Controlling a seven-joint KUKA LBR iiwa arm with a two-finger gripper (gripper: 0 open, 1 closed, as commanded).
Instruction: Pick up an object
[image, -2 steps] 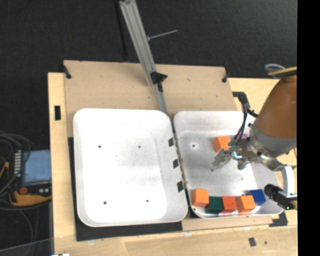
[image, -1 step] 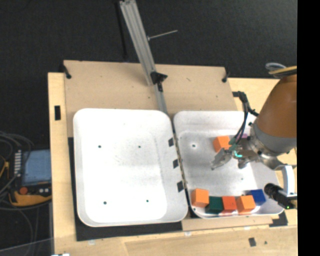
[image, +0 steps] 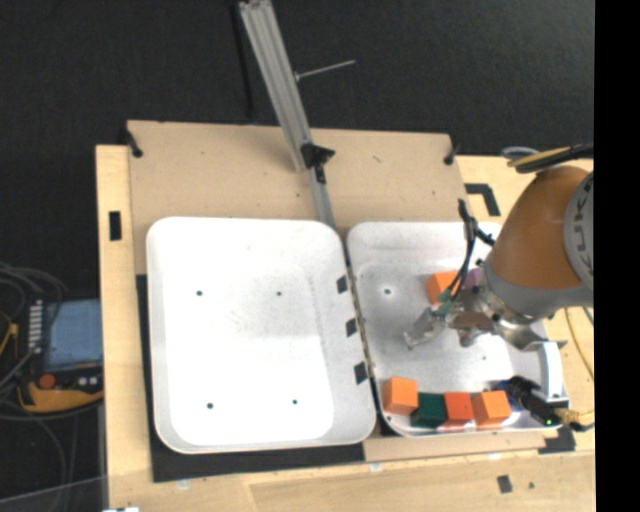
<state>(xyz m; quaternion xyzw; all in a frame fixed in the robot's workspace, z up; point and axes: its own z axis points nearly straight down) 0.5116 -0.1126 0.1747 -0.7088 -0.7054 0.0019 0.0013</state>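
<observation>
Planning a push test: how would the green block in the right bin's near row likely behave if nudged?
The green block looks boxy with flat faces, so it would probably slide, not roll. It sits low and squat, so tipping seems unlikely. Orange blocks flank it and the bin wall is close, so it may jam.

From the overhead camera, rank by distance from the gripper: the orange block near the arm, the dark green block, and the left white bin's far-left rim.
1. Orange block, just above-right of the gripper.
2. Dark green block, below, at the right bin's near edge.
3. Left white bin's far-left rim, farthest.
</observation>
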